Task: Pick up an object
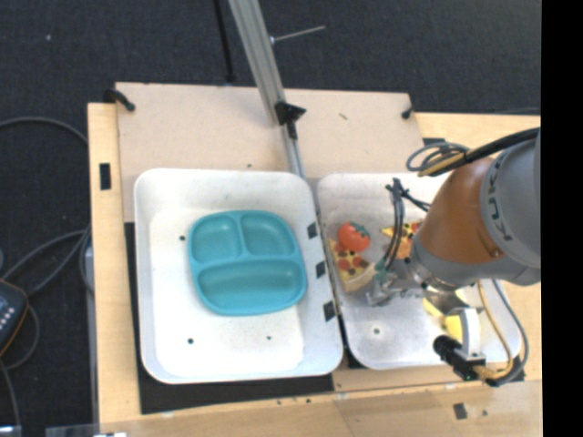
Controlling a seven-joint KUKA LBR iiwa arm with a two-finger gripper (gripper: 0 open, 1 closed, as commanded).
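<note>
The grey arm with its orange band point(460, 217) reaches in from the right over the right bin point(383, 344). My gripper point(381, 291) hangs low in that bin, just right of a small pile of objects. The pile holds a red toy strawberry point(352, 238) and a tan piece with red and yellow dots point(350, 264). A yellow object point(401, 235) peeks out beside the arm, and another yellow piece point(453, 321) lies under the wrist. The arm's body hides much of the bin.
The left bin point(164, 335) holds a teal divided plate point(246, 262) at its middle. A metal pole point(260, 48) slants up from between the bins. Cables point(433, 157) loop behind the arm at the right bin's far edge.
</note>
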